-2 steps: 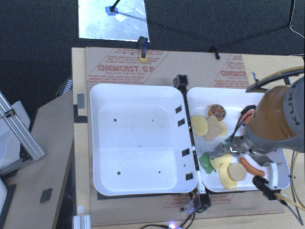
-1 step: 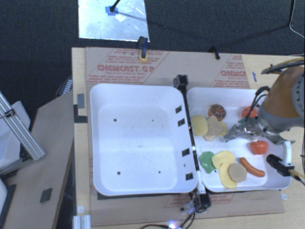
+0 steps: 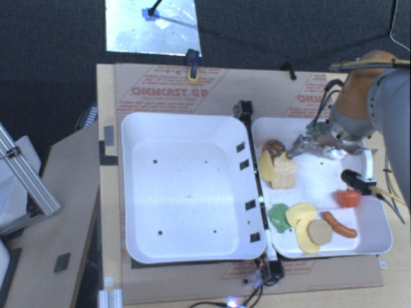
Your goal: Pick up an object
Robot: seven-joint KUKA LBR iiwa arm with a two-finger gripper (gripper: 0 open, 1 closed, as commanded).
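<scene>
**Arm over the right bin, food items below**

Nearest the camera, along the front of the right bin (image 3: 379, 239), lie a tan disc (image 3: 320, 232), two yellow pieces (image 3: 300, 213), a green piece (image 3: 279, 216) and an orange sausage (image 3: 339, 224). A red tomato (image 3: 348, 198) sits by the right wall. Farther back, a beige block (image 3: 284, 174) touches a yellow wedge (image 3: 266, 165) and a brown round item (image 3: 274, 148). The claw (image 3: 302, 145) hangs just beside these; whether it is spread cannot be told. The left bin (image 3: 186, 191) adjoins on the desk (image 3: 212, 85).
</scene>
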